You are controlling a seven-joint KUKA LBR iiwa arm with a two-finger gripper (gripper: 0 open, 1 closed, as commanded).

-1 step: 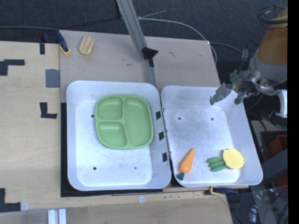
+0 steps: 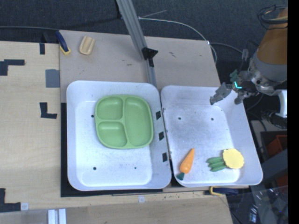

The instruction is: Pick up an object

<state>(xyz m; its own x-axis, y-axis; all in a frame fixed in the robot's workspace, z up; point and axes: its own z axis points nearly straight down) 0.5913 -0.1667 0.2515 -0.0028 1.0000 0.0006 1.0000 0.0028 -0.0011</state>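
Observation:
An orange toy carrot [image 2: 187, 161] lies near the front left of the right bin [image 2: 196, 107]. A yellow toy with green leaves [image 2: 227, 160] rests at that bin's front right. My gripper [image 2: 229, 93] hovers over the bin's far right corner, well away from both toys. Its two grey fingers stand apart with nothing between them. A green divided plate [image 2: 124, 121] sits in the left bin [image 2: 79, 162].
A metal pole [image 2: 135, 27] slants across the bench behind the bins. A tan block [image 2: 86, 45] and a blue-and-yellow clamp [image 2: 63, 43] lie at the bench's far left. Cables run along the back.

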